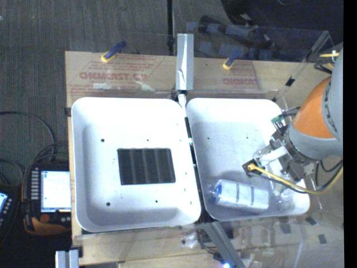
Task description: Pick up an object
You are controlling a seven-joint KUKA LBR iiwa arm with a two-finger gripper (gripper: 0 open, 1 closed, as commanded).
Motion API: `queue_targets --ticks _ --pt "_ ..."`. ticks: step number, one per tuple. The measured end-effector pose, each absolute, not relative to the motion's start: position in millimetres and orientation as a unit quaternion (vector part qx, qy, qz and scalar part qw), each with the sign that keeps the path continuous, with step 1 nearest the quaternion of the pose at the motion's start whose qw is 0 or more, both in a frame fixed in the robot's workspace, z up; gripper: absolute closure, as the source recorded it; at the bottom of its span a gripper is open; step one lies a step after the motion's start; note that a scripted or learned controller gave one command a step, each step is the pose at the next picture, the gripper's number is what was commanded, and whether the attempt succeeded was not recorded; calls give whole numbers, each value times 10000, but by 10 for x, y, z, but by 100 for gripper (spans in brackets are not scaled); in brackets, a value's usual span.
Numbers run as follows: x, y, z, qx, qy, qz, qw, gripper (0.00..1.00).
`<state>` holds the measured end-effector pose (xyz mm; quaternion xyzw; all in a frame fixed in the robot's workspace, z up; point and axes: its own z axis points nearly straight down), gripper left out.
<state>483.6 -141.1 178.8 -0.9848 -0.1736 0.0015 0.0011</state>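
Plainly, the bottle (241, 195) lies on its side near the front of the right bin (223, 127), cap toward the divider. The gripper (266, 162) hangs just above and behind it; how its jaws stand, I cannot tell. Best to descend squarely over the bottle's middle, straddling its width, before closing.

Tablet (54, 190) left of bench

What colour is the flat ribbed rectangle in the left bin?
Dark grey, almost black, ribbed rectangle; camera view.
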Motion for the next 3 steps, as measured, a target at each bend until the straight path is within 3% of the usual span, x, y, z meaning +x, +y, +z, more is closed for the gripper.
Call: queue_targets --ticks 1,2,3 --pt "4840 -1401 1871 -9846 -1746 27 24 100" --pt "4841 -1339 1895 -9929 -1186 19 10 100" --pt "5126 -1556 923 -9684 -2493 -50 -5 100"
